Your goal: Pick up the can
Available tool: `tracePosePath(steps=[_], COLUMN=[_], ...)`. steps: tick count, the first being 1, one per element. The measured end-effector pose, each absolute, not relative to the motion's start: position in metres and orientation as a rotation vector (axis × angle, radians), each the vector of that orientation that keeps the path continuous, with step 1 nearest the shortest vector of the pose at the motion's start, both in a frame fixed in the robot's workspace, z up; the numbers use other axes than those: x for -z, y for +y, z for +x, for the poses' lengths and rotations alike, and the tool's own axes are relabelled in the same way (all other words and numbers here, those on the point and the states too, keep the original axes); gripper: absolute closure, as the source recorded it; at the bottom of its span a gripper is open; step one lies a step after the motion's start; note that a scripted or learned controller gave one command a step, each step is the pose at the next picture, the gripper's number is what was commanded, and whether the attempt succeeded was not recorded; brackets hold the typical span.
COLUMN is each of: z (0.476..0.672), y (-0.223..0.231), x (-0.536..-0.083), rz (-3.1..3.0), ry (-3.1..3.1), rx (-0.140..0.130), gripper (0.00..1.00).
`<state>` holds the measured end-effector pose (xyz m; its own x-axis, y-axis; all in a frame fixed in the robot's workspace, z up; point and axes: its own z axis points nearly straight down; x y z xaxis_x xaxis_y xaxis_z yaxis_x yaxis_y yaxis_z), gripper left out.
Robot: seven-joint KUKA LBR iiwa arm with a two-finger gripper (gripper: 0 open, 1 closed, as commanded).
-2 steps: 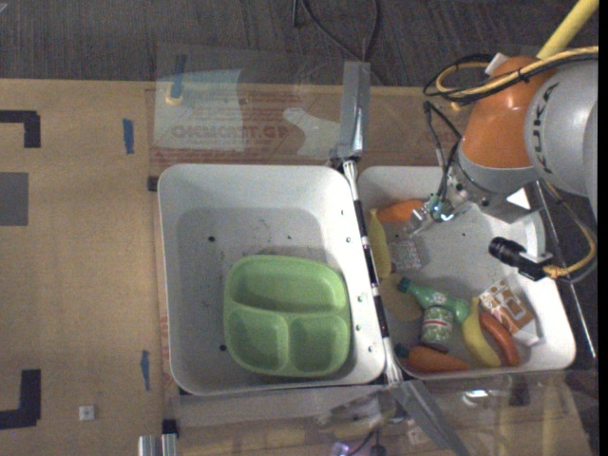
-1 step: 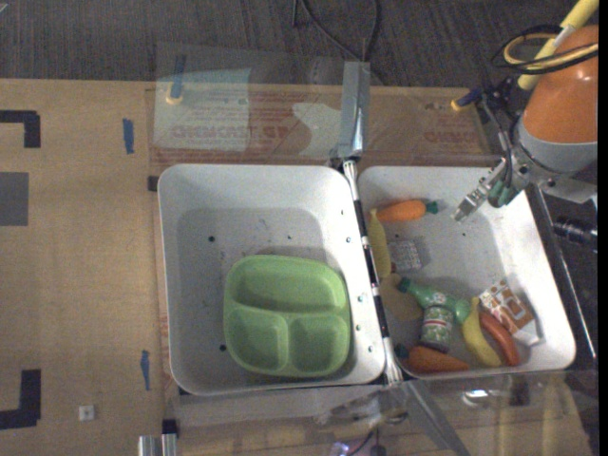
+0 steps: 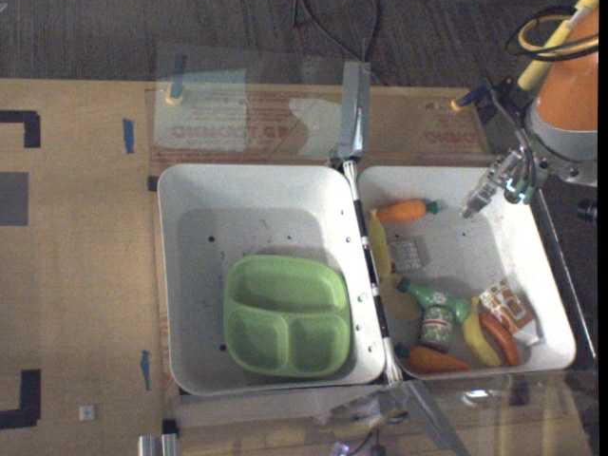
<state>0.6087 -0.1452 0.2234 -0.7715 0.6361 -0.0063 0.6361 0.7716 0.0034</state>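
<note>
Hovering at the right bin's (image 3: 556, 283) upper right, the pincer (image 3: 480, 198) is seen carrying nothing; finger state cannot be told. The can (image 3: 436, 323) is lodged among toy food (image 3: 494, 335) at the front, so a descent is judged tight.

A grey arm (image 3: 560, 141) with an orange band, yellow and black cables, and a metallic tool (image 3: 486, 196).

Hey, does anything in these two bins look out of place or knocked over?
Nothing looks spilled or damaged. The can lies crowded among toy food in the right bin, against a bottle and banana. The green tray sits slightly askew in the left bin.
</note>
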Motion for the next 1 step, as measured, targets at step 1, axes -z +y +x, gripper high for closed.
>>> tracePosePath(steps=[1], z=[0.5827], y=[-0.1935], x=[-0.1798], rz=[0.605], ry=[3.079], rx=[-0.001], gripper=[1.0])
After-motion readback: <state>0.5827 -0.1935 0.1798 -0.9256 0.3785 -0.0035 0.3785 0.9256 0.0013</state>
